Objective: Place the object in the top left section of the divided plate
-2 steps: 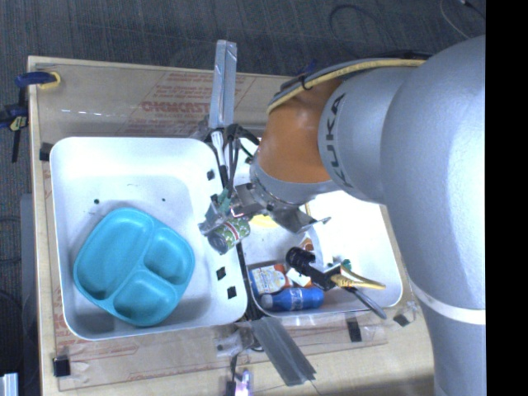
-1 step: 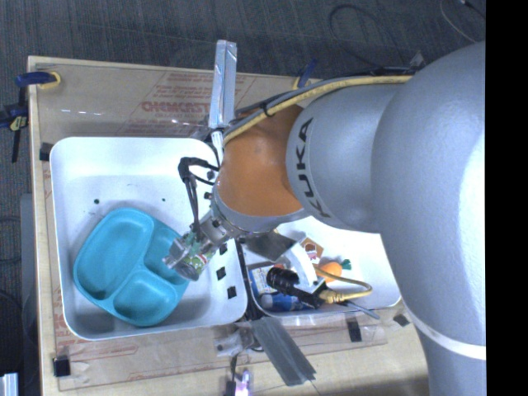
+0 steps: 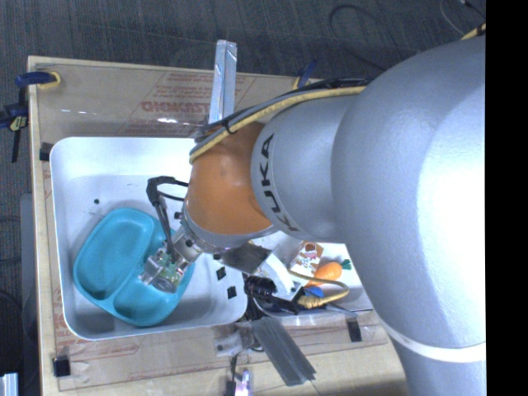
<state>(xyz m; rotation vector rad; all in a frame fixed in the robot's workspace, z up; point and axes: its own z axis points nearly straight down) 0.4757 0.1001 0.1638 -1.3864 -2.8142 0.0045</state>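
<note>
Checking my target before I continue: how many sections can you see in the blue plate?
2: one larger section at the plate's upper left, one at its lower right. The gripper overlaps the plate's right edge, so another could be hidden.

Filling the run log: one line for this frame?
arm: reaching into left bin | gripper: over blue divided plate, right edge | orange item: right bin | placement: not confirmed

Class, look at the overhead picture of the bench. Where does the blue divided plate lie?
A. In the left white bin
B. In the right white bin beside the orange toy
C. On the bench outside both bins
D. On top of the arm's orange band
A: the blue divided plate sits on the floor of the left white bin, with the gripper over the plate's right edge.
</note>
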